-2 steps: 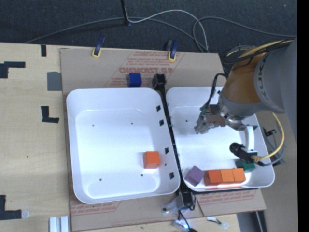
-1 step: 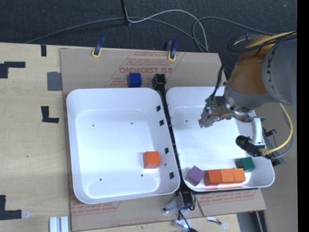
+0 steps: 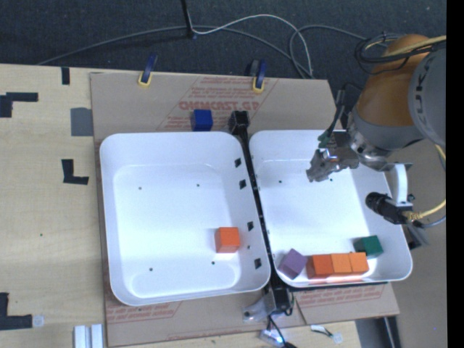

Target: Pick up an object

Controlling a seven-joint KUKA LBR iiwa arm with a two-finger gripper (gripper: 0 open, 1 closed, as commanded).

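Note:
My gripper (image 3: 319, 170) hangs over the upper part of the right bin (image 3: 304, 140), well above the blocks at that bin's near edge. Along that near edge lie a purple block (image 3: 292, 263), a long orange block (image 3: 337, 265) and a green block (image 3: 369, 246). In the left bin (image 3: 119, 158) a single orange cube (image 3: 228, 239) sits near the lower right. Nothing shows between my gripper's tips.
A blue cube (image 3: 202, 119) rests on the cardboard behind the left bin. Black clips (image 3: 238, 122) mark the seam between the bins. Cables run across the dark floor at the back. The arm's body (image 3: 395, 100) fills the upper right.

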